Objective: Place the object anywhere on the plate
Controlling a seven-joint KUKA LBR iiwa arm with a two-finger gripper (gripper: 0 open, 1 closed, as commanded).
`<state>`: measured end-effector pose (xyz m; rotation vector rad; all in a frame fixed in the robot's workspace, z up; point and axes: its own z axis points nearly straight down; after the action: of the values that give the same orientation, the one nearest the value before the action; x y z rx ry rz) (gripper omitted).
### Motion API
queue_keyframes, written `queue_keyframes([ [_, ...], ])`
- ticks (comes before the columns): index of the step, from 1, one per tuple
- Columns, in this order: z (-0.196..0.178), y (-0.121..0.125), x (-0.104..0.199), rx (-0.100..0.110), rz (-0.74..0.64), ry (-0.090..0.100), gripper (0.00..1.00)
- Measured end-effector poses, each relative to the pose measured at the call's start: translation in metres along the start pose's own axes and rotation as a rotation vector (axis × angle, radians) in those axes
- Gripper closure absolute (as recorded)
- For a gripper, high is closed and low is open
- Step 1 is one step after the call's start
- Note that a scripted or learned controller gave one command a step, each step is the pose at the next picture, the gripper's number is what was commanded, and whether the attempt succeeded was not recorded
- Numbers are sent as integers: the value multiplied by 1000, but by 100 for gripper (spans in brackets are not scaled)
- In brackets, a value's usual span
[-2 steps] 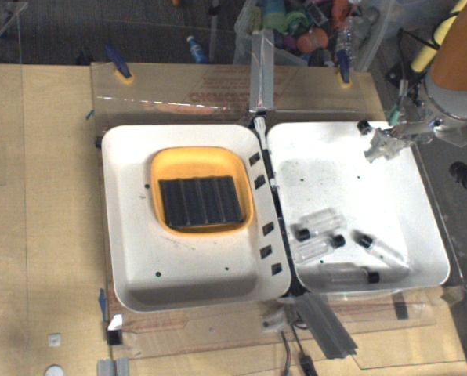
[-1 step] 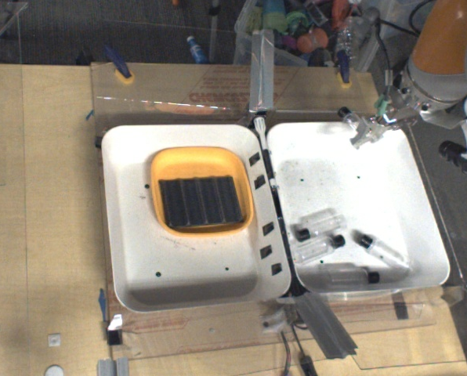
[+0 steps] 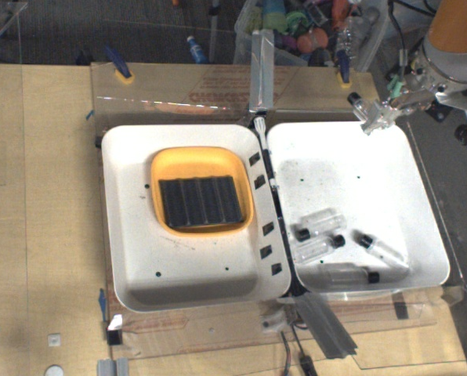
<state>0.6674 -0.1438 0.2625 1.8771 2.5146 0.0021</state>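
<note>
Nothing is placed yet: the clear vials (image 3: 327,233) lie in the right bin (image 3: 390,171), the yellow plate (image 3: 200,160) waits left, and the pincer (image 3: 374,118) hovers far right, its state unclear.

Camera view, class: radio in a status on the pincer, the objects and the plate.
Pincer above right bin's far rim, nothing between it. Clear plastic vials with black caps lying in right bin. Yellow square plate in left bin, carrying a black ridged slab.

Grey arm with orange band at upper right, end effector (image 3: 372,120) angled down-left
</note>
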Motion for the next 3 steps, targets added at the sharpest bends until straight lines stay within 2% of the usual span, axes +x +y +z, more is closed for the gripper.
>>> queue_keyframes([
  [1, -80, -18, -59, 1, -77, 0, 100],
  [2, -138, -22, -76, -3, -441, -3, 100],
  [3, -174, -28, -73, -3, -654, -4, 100],
])
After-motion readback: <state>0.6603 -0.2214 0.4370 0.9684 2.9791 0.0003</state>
